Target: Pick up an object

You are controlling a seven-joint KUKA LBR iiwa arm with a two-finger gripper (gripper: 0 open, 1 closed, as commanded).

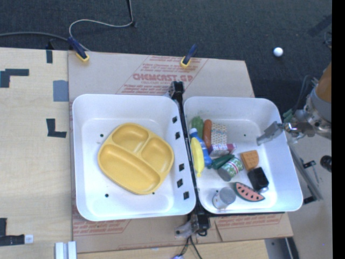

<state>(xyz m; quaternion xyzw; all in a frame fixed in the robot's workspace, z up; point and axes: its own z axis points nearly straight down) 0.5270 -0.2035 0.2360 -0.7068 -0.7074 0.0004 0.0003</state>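
Note:
The right bin holds a heap of toy food. Along its left wall lie a yellow banana, a blue bottle, a green piece and a red-orange sausage. Beside them are a pink-and-white carton and a green can. An orange cracker, a black block, a watermelon slice and a grey cup lie further front. My gripper hangs over the bin's right part, up and to the right of the cracker, touching none of the toys.
The left bin carries a yellow divided plate. A black clamp sits on the wall between the bins. Yellow clips pin the cardboard sheet. A white ball lies on the dark floor at the back right.

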